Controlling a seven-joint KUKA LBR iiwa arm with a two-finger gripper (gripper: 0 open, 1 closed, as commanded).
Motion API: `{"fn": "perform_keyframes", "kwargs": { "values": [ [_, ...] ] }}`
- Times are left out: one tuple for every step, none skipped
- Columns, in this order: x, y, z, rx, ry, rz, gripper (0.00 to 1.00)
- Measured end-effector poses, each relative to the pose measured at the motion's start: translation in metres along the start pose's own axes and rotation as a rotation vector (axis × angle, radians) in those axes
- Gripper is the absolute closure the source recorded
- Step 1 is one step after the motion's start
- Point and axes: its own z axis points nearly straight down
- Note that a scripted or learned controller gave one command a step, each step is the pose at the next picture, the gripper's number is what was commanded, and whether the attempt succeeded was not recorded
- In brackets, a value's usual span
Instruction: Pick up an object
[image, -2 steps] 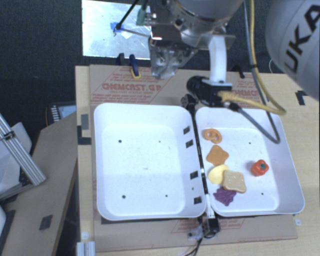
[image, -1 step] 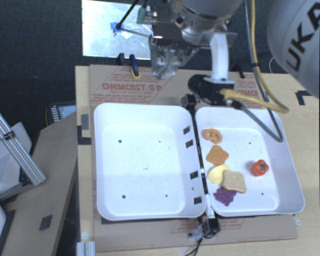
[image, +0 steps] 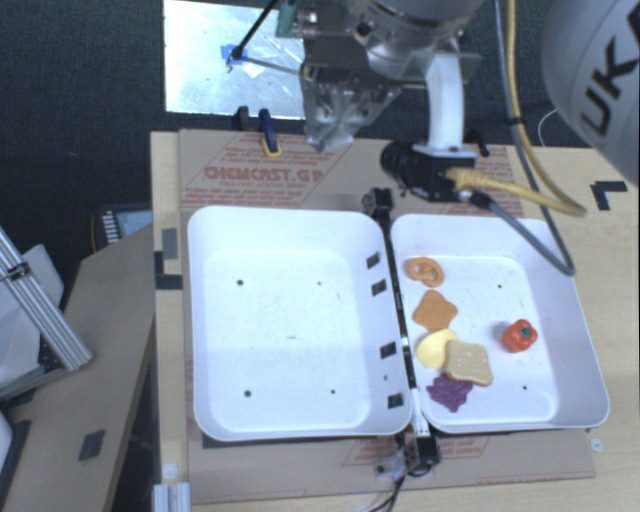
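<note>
Two white bins sit side by side on the counter (image: 170, 400). In the right bin (image: 560, 300) lie a pretzel (image: 424, 270), an orange slab (image: 434, 311), a yellow piece (image: 433, 349), a toast slice (image: 468, 363), a purple cluster (image: 450, 393) and a red-orange toy (image: 519, 336). All lie well apart from the gripper (image: 328, 128), which hangs beyond the left bin (image: 210, 300). Blur leaves its state impossible to tell.

Two white bins (image: 275, 225) — smooth, glossy plastic — sit on a matt brown cardboard sheet (image: 220, 160).
</note>
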Motion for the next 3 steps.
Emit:
{"fn": "perform_keyframes", "kwargs": {
  "values": [
    [-0.03, -0.059, 0.023, 0.007, -0.004, 0.008, 1.0],
    [0.001, -0.026, 0.023, 0.003, -0.003, 0.006, 1.0],
    [-0.014, -0.024, 0.227, 0.018, -0.01, 0.013, 1.0]
  ]
}}
